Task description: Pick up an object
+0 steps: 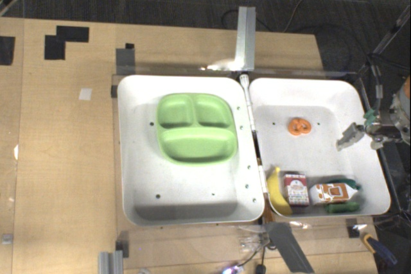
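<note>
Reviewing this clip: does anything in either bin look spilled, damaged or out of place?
Nothing stands out. The green plate lies flat in the left bin; the pretzel, banana and two cartons sit in the right bin, cartons on their sides.

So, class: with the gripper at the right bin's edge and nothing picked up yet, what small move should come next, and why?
Probably slide the gripper left over the right bin toward the orange pretzel-shaped piece. That piece lies alone on bare floor, while the banana and cartons crowd the near wall.

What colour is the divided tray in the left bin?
Light green; the tray shows clearly in the overhead camera view.
</note>
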Available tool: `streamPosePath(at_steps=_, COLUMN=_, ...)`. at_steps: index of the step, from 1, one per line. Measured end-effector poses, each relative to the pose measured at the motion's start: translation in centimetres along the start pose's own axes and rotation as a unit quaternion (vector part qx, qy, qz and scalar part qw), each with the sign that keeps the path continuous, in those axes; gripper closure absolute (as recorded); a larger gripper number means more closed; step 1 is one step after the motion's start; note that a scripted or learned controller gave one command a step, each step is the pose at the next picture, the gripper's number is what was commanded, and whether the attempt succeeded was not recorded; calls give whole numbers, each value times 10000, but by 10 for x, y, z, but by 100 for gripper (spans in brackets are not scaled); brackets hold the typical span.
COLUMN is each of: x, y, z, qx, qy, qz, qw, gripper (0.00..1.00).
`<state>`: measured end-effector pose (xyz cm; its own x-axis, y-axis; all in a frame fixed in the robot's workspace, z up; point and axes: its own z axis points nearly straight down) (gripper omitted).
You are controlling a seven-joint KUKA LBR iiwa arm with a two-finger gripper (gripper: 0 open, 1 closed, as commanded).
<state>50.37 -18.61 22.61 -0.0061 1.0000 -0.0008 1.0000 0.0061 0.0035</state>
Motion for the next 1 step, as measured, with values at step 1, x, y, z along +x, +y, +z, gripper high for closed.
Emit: streamPosePath(at_steps=1, x=29, y=54, z=64, qx=3, qy=3, qz=-213, qw=9998, gripper=0)
